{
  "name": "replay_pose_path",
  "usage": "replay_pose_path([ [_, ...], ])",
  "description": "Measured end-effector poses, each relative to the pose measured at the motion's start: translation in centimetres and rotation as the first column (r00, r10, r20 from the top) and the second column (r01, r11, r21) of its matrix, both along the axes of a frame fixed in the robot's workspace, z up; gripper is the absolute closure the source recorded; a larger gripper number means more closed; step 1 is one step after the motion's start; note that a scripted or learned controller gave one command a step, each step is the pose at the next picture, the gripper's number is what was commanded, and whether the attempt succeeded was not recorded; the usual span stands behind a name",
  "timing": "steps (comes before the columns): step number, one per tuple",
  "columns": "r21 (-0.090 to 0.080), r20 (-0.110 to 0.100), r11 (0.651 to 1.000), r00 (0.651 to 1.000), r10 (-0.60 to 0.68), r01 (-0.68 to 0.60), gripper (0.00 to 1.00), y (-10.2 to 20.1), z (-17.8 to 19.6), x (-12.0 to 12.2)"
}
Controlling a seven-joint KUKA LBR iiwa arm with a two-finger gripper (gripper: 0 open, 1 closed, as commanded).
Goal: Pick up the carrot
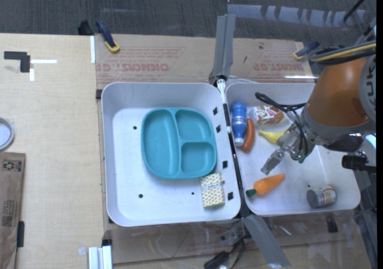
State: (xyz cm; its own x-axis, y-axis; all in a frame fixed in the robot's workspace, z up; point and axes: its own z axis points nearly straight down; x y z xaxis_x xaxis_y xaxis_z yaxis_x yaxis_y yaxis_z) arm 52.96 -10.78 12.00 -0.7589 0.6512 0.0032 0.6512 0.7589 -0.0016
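In right bin — carrot just below fingers, untouched.

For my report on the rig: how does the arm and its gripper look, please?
The arm has a wide rounded orange band above a grey wrist. Black cables loop along the wrist. The gripper is small, of grey metal, with two thin fingers.

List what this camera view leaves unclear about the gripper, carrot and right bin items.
- Gripper: small and blurred, so its finger state is unreadable; it sits above the carrot.
- Packet: partly behind the arm's cables.
- Can: label too small to read.
- Right bin: far side covered by the arm.
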Motion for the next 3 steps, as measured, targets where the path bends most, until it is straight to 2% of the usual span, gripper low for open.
replay_pose_path([
  [1,0.001,0.001,0.987,0.987,0.158,-0.158,0.00,-1.7,-3.1,-4.1],
  [2,-0.022,0.030,0.790,0.790,0.613,-0.613,0.00,-0.2,-2.4,-4.1],
  [3,0.000,0.005,0.832,0.832,0.555,-0.555,0.00,-1.3,-3.0,4.9],
])
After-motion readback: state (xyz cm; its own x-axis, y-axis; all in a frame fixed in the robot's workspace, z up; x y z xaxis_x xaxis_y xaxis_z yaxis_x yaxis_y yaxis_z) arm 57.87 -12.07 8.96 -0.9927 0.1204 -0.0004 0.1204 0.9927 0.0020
